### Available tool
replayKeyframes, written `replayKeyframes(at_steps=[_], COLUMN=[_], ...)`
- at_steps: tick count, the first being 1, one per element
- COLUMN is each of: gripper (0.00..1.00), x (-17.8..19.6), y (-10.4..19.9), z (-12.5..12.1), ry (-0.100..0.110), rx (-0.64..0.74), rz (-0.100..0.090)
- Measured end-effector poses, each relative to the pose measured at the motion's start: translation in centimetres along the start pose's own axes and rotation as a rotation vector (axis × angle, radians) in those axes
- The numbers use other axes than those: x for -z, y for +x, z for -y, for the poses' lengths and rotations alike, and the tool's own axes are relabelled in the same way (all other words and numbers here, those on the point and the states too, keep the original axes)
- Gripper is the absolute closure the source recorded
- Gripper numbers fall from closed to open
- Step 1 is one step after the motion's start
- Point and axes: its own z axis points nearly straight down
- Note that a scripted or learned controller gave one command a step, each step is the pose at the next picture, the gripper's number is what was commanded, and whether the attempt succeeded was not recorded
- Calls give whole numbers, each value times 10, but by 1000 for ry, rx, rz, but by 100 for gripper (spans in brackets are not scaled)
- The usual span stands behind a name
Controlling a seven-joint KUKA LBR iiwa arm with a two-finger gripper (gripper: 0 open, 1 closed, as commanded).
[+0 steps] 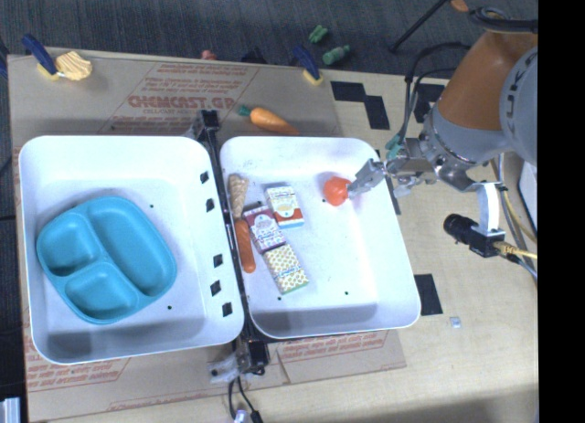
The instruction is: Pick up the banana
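2 bins [384,257], 3 cartons [284,206]

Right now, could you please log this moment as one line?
gripper: over right bin, beside orange-red item | blue plate: in left bin | carrot: outside bins

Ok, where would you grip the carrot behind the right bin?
Across its thick orange middle, from straight above. The carrot lies flat on the cardboard, lengthwise left-right, so closing across its narrow width probably holds best.
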Motion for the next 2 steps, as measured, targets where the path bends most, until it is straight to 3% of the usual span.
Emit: replayKeyframes(at_steps=[1, 2], gripper=[0, 0], x=[-87, -154], y=[114, 111], z=[10, 53], ry=[2, 2], rx=[-98, -139], rz=[-2, 0])
